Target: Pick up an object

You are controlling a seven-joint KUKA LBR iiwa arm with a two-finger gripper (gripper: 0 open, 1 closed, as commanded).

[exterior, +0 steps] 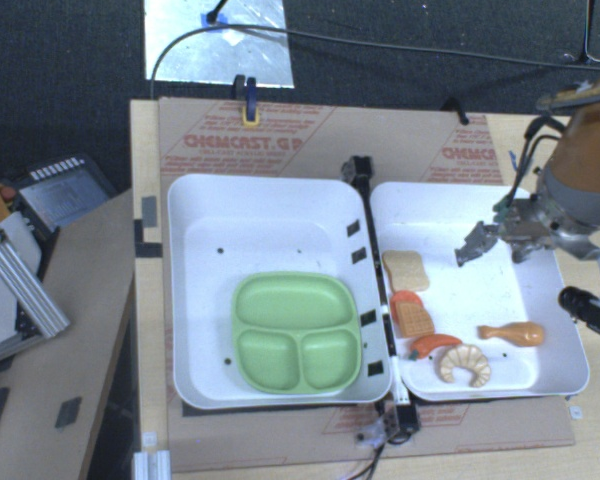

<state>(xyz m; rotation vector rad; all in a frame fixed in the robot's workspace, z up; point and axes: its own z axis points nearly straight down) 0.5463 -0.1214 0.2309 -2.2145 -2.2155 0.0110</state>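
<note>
Nearest the gripper [477, 242] lies a slice of bread [405, 269] by the right bin's [572, 360] left wall, with a waffle piece [413, 316], red pepper [433, 344], croissant [466, 365] and drumstick [512, 334] further forward. Whether the gripper is apart or together cannot be told; it hangs above the bin floor. A green divided plate [295, 330] sits in the left bin [202, 208].

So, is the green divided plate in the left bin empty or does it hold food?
Empty. All three compartments of the green plate show bare green; the toy food lies in the right bin.
</note>
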